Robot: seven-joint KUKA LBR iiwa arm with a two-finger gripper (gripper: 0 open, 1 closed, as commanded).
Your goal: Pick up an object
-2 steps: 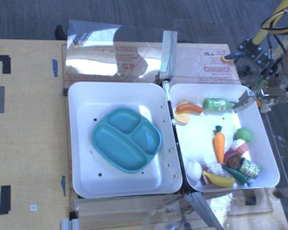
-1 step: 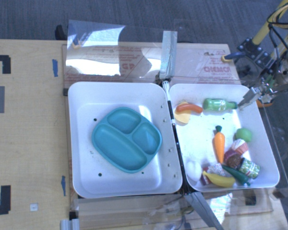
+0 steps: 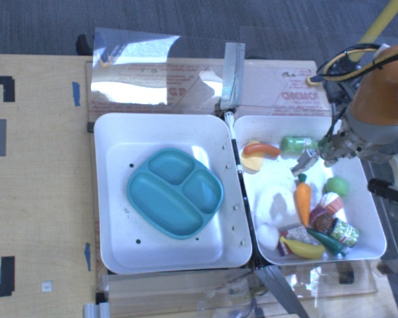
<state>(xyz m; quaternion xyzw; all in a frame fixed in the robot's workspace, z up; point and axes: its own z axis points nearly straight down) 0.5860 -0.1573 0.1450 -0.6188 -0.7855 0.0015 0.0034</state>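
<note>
Just below end effector [image 3: 306,163]: carrot [image 3: 304,203], apart

Robotics lab test cell, not a home or kitchen. Evidence: two shallow white plastic bins [image 3: 113,177] butted side by side on a pale plywood bench [image 3: 33,177], black square markers [image 3: 1,89] and blue tape tabs [image 3: 75,93] on the left of the frame. Clear acrylic shield panels [image 3: 139,71] stand behind the bins at the top, held by a metal bracket [image 3: 232,75]. Grey industrial arm with orange band [image 3: 378,98] enters at upper right, trailing bundled black and yellow cables [image 3: 341,61]. Grey office carpet [image 3: 186,5] runs across the top. Right bin holds plastic toy food [image 3: 304,203]; left bin holds a teal divided plate [image 3: 175,191].
</note>
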